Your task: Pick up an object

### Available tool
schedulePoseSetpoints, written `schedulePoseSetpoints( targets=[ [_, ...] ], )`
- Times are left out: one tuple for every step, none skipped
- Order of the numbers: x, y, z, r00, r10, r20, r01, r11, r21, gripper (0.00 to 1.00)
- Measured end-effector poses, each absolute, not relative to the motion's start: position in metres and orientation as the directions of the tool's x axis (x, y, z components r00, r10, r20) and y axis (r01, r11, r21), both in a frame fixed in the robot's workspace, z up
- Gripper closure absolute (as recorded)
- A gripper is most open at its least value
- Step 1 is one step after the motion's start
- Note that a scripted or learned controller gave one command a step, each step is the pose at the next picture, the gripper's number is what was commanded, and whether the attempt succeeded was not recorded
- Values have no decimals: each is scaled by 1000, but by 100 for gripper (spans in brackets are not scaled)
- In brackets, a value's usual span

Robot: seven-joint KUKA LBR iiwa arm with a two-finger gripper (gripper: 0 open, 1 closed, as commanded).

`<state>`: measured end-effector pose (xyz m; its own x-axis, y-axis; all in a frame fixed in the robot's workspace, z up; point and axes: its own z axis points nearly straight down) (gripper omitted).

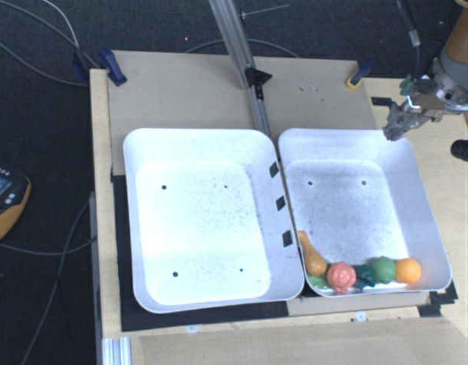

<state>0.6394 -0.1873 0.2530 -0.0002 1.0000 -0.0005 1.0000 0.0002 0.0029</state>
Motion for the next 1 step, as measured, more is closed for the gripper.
schedulePoseSetpoints(
  targets=[
    [636, -133, 261, -4, 1000, 1, 1000, 4, 2, 100]
  ],
)
